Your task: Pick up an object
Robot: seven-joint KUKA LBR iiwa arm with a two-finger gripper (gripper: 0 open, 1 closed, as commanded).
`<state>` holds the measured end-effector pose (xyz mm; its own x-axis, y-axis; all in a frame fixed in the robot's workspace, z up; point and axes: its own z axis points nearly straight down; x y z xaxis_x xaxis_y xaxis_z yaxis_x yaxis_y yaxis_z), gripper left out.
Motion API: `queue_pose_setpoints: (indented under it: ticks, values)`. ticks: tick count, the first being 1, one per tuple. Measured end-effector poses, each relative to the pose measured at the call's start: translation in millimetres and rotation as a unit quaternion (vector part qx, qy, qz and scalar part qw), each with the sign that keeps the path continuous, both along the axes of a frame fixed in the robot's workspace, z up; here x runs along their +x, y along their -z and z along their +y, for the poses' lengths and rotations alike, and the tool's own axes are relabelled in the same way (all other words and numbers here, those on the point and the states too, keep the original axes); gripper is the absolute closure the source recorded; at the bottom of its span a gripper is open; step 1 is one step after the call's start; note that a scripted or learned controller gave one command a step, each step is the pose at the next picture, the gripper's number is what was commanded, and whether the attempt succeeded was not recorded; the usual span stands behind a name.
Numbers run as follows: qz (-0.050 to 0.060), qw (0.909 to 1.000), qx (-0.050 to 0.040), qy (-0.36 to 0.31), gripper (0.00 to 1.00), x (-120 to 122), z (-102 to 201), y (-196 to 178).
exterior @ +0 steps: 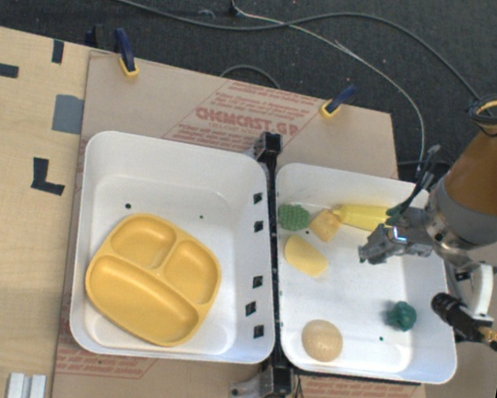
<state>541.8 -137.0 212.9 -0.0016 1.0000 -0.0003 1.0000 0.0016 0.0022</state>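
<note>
The yellow divided plate (154, 278) sits alone in the left bin (103, 158). In the right bin (429, 363) the toys crowd together — green knob (294, 217), yellow pieces (306, 256) — so the gripper (379, 247), its claw state unclear, might nudge neighbours. Brown board (245, 112) below, cables (290, 19) behind.

The end effector (381, 245) hangs low over the right bin (424, 363), just beside a long yellow piece (360, 214) and nothing between its fingers. Around it in the right bin: a small yellow block (324, 224) and a green bumpy piece (294, 217) toward the divider, a pale yellow lump (306, 257) below those, a tan ball (322, 340) near the front wall, a teal piece (401, 316) off toward the arm. Past the divider, the left bin (102, 167) carries a yellow sectioned plate (153, 277), well apart from the end effector.
</note>
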Motion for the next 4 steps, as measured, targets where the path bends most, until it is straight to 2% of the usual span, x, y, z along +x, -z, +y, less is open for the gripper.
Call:
queue_pose_setpoints:
  ticks: [2,3,4]
  values:
    - [0.002,1.0,0.0014,-0.003,1.0,-16.6,121.2,-4.7]
    - [0.003,1.0,0.0007,-0.003,1.0,-17.8,174.9,4.7]
    - [0.002,1.0,0.0009,-0.003,1.0,-17.2,233.8,-9.2]
